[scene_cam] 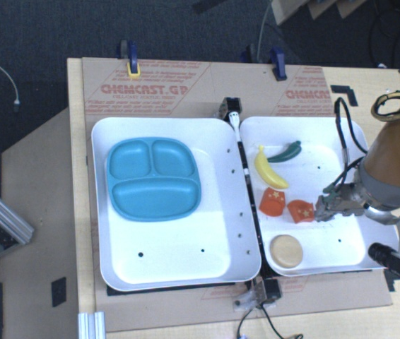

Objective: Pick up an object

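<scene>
In the right bin [327, 256] lie a yellow banana [269, 171], a dark green pepper-like piece [285, 152], two red pieces [273, 202] [300, 210] and a tan round piece [285, 251]. My gripper [329, 208] hangs low at the right side of the bin, just right of the second red piece and close to touching it. The arm's grey and orange wrist [392, 167] stands above it.
The left bin [165, 260] holds a blue divided plate [155, 178] in its upper left part. A black cable [343, 129] runs over the right bin's upper right corner. Clamps [133, 68] sit on the bench's far edge.
</scene>
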